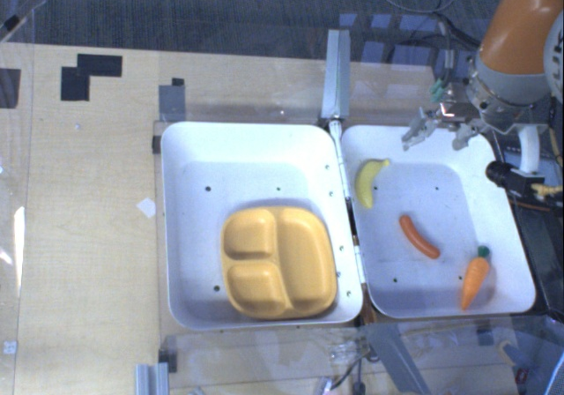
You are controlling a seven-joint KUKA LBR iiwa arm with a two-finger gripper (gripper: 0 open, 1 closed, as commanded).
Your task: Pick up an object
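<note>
- Two shallow white bins sit side by side on the bench [88, 208], their inner rims touching along a grey divider.
- Left bin [189, 164]: it holds a yellow compartment tray [278, 259], lying flat toward the near right part of the floor, with three sections visible.
- Right bin [507, 243]: three small food-shaped items lie on its floor, all apart from one another.
- A yellow banana [368, 182] rests near the far left corner of the right bin, just beside the wall shared with the left bin.
- An orange-red sausage [419, 236] lies on a diagonal about mid-floor, between the banana and the carrot.
- A carrot [475, 279] with a green top lies near the right wall toward the near edge, its green end pointing away from the camera.
- The arm [520, 27] — grey with its orange band — comes in at the upper right.
- The tool [445, 130] hangs over the far rim of the right bin, its two fingers splayed wide apart with nothing between them.
- None of the three items touches the tool — the banana is the closest, the carrot well apart from it.
</note>
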